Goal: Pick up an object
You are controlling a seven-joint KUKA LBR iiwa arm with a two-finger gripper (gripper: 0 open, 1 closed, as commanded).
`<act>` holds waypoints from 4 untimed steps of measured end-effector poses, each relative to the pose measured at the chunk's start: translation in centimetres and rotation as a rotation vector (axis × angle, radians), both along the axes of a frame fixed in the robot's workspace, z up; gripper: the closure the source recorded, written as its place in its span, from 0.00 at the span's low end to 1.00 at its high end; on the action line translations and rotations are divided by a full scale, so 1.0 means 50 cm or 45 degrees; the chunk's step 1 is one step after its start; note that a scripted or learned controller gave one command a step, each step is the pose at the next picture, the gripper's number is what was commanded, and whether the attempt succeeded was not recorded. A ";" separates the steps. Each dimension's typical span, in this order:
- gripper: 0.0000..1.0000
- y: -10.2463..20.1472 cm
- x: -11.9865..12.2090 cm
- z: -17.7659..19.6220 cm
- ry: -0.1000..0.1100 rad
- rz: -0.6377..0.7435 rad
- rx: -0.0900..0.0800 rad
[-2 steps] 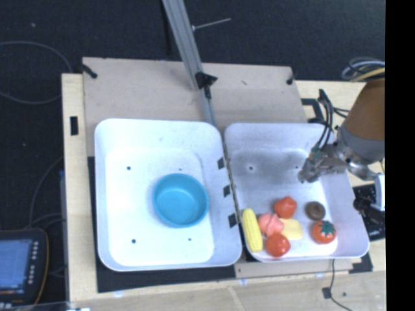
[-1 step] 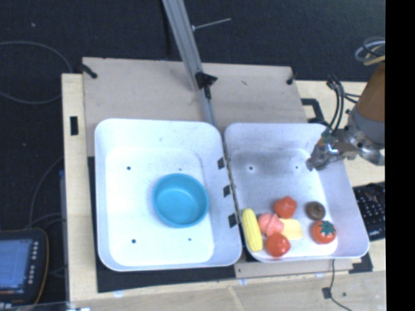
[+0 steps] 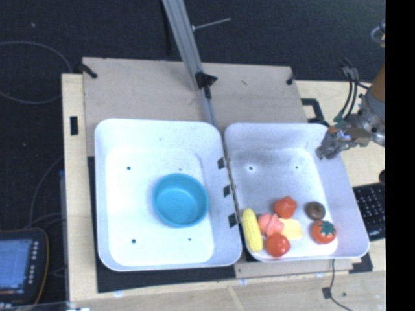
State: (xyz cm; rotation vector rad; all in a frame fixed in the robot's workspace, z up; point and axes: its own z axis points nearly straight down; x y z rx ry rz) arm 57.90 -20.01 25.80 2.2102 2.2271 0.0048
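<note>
Toy foods [image 3: 288, 224] crowd right bin [image 3: 337, 180]; claw [image 3: 327, 149] above rim, grip unreadable.

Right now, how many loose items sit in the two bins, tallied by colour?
Red: 3, a tomato-like piece, another, and one with a green top
Yellow: 2, corn and a block
Pink: 1
Brown: 1
Blue: 1, the bowl
Total: 8

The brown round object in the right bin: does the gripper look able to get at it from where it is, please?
Probably yes. The gripper hovers at the right bin's upper right rim, and the brown round object lies uncovered below it, with only the strawberry-like toy close by.
</note>
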 end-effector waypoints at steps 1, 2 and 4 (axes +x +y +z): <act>1.00 0.106 -0.025 0.018 0.005 0.002 0.003; 1.00 0.228 -0.045 0.001 0.008 0.001 0.003; 1.00 0.443 -0.068 -0.001 0.013 0.002 0.004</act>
